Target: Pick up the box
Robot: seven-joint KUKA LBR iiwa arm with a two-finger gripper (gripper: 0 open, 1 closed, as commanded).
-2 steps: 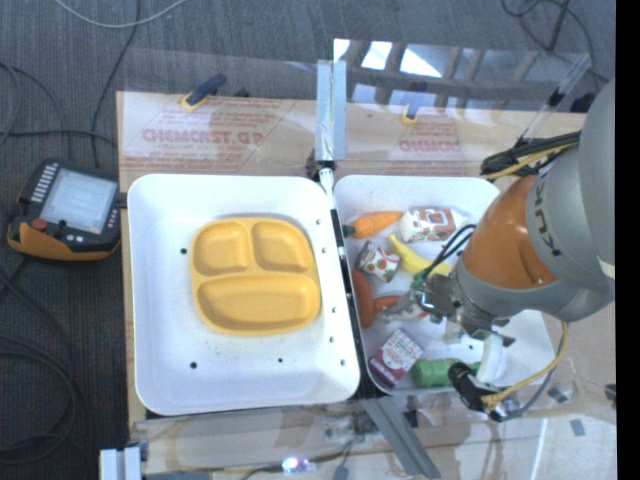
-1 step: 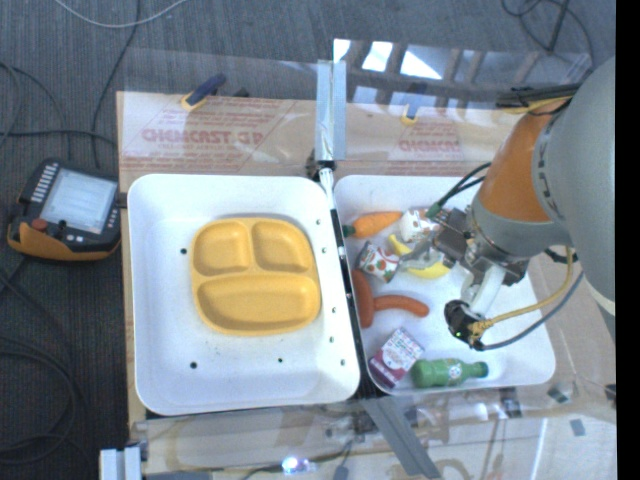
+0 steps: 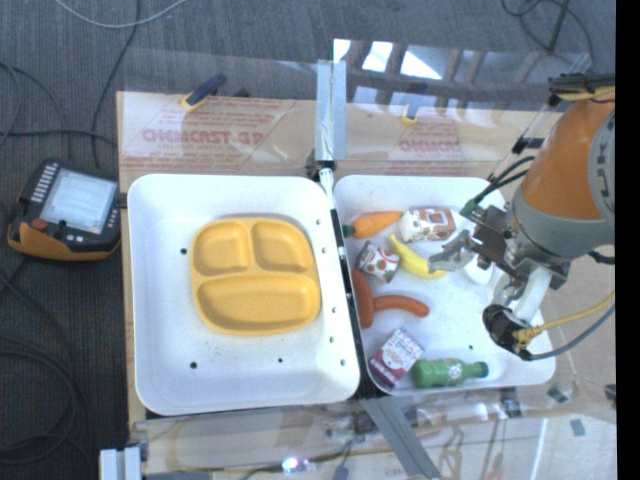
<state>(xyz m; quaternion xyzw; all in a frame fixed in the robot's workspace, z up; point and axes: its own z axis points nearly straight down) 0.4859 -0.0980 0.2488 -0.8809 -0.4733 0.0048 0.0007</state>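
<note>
My pincer over right white bin; finger state: cannot tell. Small pink-and-white carton box below-left of pincer, touching green plastic bottle. Risks, my judgement: descent hits yellow banana just beside; grab nudges bottle, box slips.

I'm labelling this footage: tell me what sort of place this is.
Probably a robotics lab: two white bins on a bench, a teach pendant on carpet, loose cables, and toy food like a banana.

Legible text: scarce.
Red lettering on the brown board behind the bins, upper left of frame, reversed and unreadable.
</note>
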